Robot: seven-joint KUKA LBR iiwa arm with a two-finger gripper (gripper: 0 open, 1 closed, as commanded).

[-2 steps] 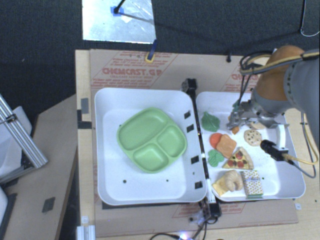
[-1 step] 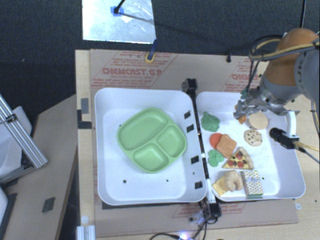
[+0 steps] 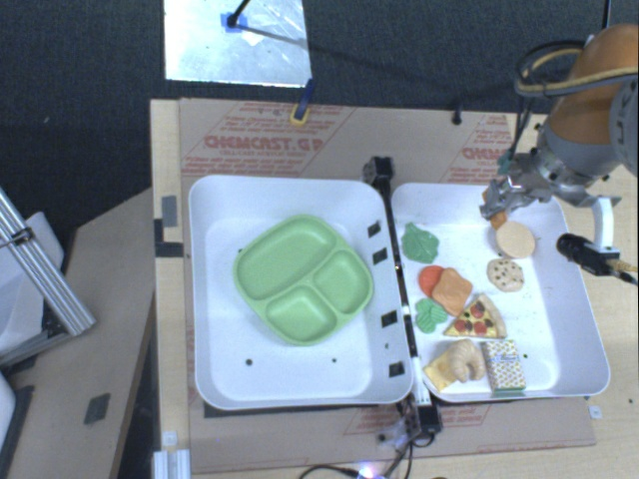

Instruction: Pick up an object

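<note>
Two shallow white bins sat side by side on the bench. The left white bin [image 3: 215, 367] held one thing: a pale green three-compartment plastic plate [image 3: 303, 278], lying flat near its middle.

The right white bin [image 3: 584, 342] held nine toy food pieces, placed here relative to the spotted round cookie [image 3: 505, 273]:
- one ruffled green leaf [image 3: 419, 241], well to its left and higher
- one orange-red lump [image 3: 446, 286], left of it
- one smaller green leaf [image 3: 431, 314], left and lower
- one pale yellow ginger-like piece [image 3: 456, 364], lower left
- one pizza slice [image 3: 476, 319], just below left
- one printed rectangular packet [image 3: 505, 365], directly below
- one plain tan round biscuit [image 3: 515, 239], just above it
- one small orange piece [image 3: 495, 222], above that

The grey two-finger gripper [image 3: 496, 204] hung over the bin's upper part, just above the small orange piece and near the tan biscuit. Finger spacing: cannot tell.
</note>
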